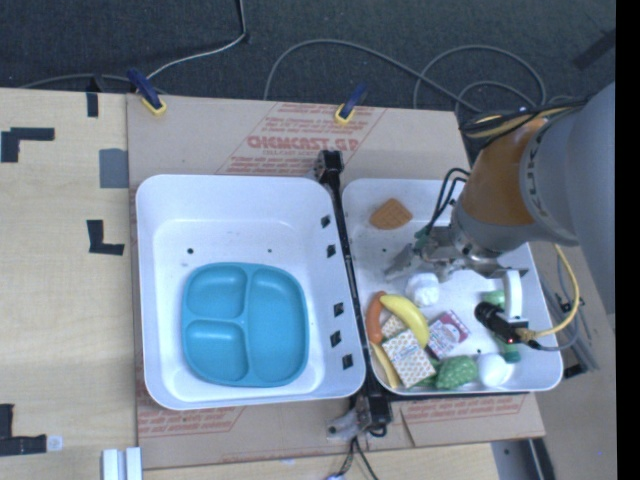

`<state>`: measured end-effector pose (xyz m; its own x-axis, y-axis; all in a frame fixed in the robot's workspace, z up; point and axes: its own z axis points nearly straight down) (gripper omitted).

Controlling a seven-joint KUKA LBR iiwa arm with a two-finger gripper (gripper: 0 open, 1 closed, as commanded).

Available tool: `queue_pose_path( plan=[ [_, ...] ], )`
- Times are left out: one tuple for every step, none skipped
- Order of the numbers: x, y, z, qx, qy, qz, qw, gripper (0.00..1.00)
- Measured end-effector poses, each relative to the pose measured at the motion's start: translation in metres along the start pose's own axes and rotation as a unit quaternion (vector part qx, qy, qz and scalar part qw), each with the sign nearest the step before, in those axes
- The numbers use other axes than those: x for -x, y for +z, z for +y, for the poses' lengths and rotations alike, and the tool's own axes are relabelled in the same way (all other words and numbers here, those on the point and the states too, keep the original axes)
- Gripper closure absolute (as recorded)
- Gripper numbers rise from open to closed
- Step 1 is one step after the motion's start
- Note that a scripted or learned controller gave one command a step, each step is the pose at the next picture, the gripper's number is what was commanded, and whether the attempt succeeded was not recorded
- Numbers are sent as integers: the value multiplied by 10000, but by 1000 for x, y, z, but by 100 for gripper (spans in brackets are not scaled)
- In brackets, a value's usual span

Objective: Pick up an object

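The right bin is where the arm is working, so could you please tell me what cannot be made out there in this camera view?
- Gripper: the arm's wrist covers it from above, so its state is hidden.
- White object beneath the gripper: too small and blurred to identify, and contact is unclear.
- Pile by the banana: items overlap, and the printed packets are too small to read.
- Right bin far side: hidden under the arm.

The left bin (160,203) holds a divided plate (245,324) toward its 6 o'clock side. In the right bin (535,373), a cookie (390,213) lies at 11 o'clock; a banana (405,316), a cracker packet (408,356) and what may be a broccoli piece (457,372) crowd 7 o'clock.
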<state>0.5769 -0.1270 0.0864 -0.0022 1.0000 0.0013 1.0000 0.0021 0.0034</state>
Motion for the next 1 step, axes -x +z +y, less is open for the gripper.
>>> queue_pose_path(
  plan=[
    [-11, 0, -63, 6, 7, -14, 10000, 0]
  ],
)
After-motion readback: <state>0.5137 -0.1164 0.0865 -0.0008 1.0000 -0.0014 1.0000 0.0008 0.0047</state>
